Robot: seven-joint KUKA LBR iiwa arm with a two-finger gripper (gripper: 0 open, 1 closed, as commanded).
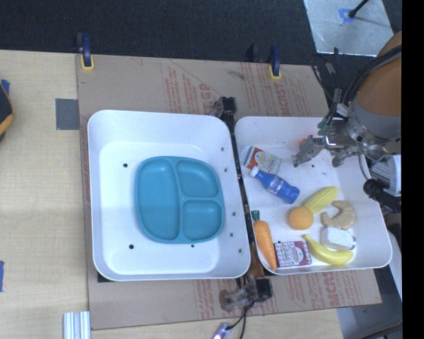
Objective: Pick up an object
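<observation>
Nearest the camera: small red-and-white carton, front edge of the right white bin. Left white bin held a blue three-compartment plastic plate. Right bin, left to right: orange carrot, blue-and-white bottle, orange ball, yellow corn cob, yellow banana. Two-finger gripper, fingers apart, empty, hovered beyond the corn. Step judged: approach; next, descend and close on one item.

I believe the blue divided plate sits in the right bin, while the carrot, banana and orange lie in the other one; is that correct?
Not quite: the camera view shows the blue divided plate in the left bin. The carrot, banana and orange lie in the other one, the right bin.
</observation>
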